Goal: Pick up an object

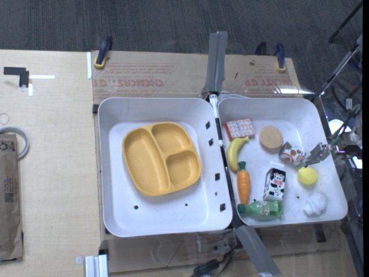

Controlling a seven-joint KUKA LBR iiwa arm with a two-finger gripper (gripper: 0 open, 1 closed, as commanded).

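Note:
The right bin [271,104] holds several small items. Among them are a pink waffle-patterned box [239,128], a banana [235,152], a tan round biscuit [271,137], a small printed can [291,153] and a yellow lemon [308,175]. An orange carrot [243,182], a black-and-white milk carton [277,184], a green bottle [262,209] and a white lump [315,204] lie nearer the front. My gripper [319,152] shows as a grey metal piece coming in over the bin's right wall. It sits just right of the can and above the lemon.
The left bin [106,172] holds a yellow divided plate [163,157]. A grey post [217,62] stands behind the seam between the bins. Blue clamps [104,51] pin cardboard at the back. A brown paper bag [8,195] lies at the far left.

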